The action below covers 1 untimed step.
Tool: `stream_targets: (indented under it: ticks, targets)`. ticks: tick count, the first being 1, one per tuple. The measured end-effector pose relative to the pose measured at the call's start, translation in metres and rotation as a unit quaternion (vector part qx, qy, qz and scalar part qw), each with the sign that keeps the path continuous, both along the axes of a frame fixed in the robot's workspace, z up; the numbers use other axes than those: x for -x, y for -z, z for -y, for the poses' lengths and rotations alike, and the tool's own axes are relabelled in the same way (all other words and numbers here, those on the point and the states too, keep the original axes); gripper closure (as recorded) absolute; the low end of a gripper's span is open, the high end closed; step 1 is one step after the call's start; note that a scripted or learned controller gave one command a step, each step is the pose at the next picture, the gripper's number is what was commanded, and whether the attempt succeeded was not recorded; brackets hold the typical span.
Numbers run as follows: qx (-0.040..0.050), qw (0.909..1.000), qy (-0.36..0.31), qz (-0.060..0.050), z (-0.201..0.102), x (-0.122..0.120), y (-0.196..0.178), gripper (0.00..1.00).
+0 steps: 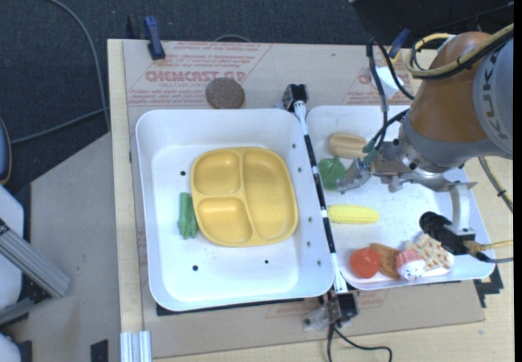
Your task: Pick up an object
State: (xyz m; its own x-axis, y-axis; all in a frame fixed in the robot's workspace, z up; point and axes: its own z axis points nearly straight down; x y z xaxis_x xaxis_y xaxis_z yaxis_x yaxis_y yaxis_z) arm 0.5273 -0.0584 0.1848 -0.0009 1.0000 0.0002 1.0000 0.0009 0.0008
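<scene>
On the table, the left bin (pixel 155 189) holds one green bean pod (pixel 188 215) beside one yellow divided tray (pixel 243 195). The right bin (pixel 481 267) holds one green piece (pixel 331 171), one bread roll (pixel 347 145), one corn cob (pixel 352 214), one tomato (pixel 364 262) and one cake slice (pixel 418 258). The pincer (pixel 359 178) hovers by the green piece; its opening cannot be made out.

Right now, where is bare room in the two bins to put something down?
The left bin has bare floor below the yellow tray, and a smaller strip above it. The green pod narrows the tray's left side. The right bin is crowded by the corn, tomato, green piece, bread roll and gripper.
</scene>
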Motion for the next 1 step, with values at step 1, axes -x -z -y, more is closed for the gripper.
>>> stream_targets:
  ticks: [1]
  targets:
    - [0.0001, 1.0, 0.001, -0.001, 0.0351, 0.0035, 0.1006, 0.0]
